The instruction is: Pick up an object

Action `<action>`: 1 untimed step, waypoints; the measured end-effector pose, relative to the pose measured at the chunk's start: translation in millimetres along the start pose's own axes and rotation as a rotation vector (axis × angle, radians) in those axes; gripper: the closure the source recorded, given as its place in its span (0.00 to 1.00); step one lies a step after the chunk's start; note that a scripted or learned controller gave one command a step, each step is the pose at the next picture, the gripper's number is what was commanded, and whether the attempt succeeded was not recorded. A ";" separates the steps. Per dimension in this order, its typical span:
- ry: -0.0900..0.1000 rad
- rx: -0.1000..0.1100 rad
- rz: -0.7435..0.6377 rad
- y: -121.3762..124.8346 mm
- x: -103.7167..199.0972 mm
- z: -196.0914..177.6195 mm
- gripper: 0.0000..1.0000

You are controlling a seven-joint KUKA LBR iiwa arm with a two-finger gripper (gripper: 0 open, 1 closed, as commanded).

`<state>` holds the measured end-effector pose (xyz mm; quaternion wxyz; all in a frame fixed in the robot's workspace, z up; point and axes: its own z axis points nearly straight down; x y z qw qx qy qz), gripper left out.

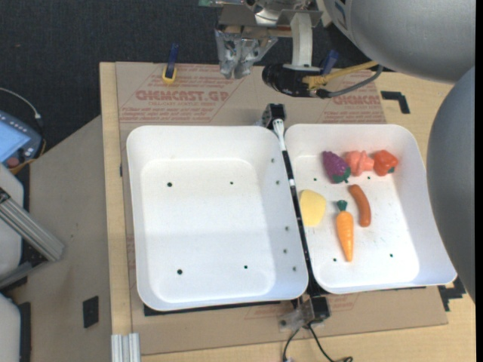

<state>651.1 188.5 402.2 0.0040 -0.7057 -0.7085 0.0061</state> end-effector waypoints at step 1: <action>0.003 -0.013 -0.001 15.8 38.8 4.2 1.00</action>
